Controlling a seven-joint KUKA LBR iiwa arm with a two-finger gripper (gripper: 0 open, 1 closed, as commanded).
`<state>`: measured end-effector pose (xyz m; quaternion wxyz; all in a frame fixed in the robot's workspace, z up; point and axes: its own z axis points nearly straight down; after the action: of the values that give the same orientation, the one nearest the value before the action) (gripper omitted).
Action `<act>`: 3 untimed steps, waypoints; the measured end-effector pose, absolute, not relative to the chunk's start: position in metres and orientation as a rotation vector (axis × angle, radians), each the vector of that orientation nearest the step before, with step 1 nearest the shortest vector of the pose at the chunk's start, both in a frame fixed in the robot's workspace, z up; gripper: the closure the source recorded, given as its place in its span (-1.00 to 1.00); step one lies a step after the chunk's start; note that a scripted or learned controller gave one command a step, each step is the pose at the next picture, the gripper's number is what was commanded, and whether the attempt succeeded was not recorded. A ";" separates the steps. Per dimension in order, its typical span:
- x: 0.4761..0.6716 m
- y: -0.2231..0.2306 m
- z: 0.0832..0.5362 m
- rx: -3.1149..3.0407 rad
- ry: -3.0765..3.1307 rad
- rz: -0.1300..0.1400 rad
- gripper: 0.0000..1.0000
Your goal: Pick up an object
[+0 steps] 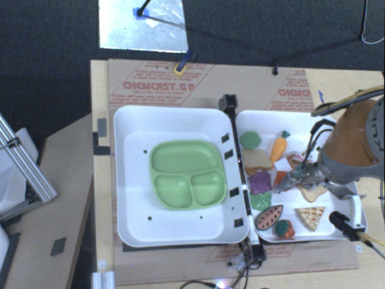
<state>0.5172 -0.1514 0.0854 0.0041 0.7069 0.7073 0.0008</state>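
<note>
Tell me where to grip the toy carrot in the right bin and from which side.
Grip the toy carrot across its orange body, near the middle, coming straight down from above. It lies flat, slightly tilted, green top toward the bin's far wall, and its long narrow shape suits fingers closing across its width. The bread slice beside it leaves little room.

Toys crowding right bin

a grey arm with a broad orange band, thin black cables and a dark metal tool.

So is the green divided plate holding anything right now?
Empty: the green plate in the left bin shows three bare compartments.
</note>
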 end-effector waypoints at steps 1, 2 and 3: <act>0.520 -0.154 0.100 2.210 2.207 0.007 1.00; 0.524 -0.145 0.159 2.212 2.223 0.006 1.00; 0.517 -0.147 0.209 2.213 2.222 0.005 1.00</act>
<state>0.5167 -0.1475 0.2091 0.0031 0.7056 0.7086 0.0017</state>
